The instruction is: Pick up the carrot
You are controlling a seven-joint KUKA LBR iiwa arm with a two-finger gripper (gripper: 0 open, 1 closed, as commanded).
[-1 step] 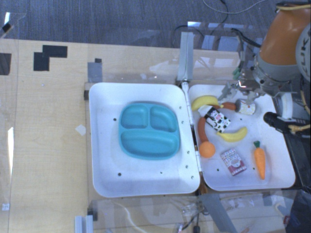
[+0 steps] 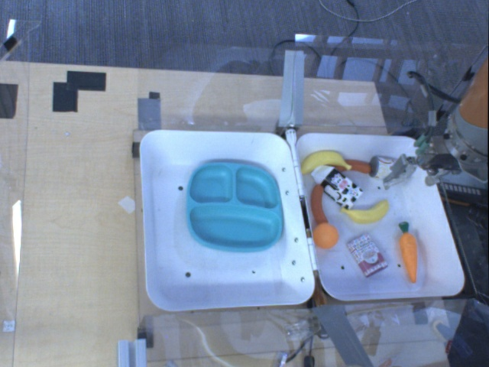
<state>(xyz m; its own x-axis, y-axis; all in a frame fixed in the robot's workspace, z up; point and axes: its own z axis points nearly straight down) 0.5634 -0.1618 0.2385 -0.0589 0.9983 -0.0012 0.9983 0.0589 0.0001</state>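
I take the right bin (image 2: 451, 277) as my landmark on the desk (image 2: 69, 205). To its left, touching side by side, sits the left bin (image 2: 160, 281), with a divided tray (image 2: 233, 206) in its middle. Inside the right bin, the carrot (image 2: 409, 254) lies near the front right corner, a small carton (image 2: 367, 254) just left of it, and an orange (image 2: 326, 236) against the left wall. Two bananas (image 2: 325, 160) (image 2: 365, 212) lie farther back, a toy cow (image 2: 341, 189) between them. The end effector (image 2: 406, 165) hangs over the back right part.
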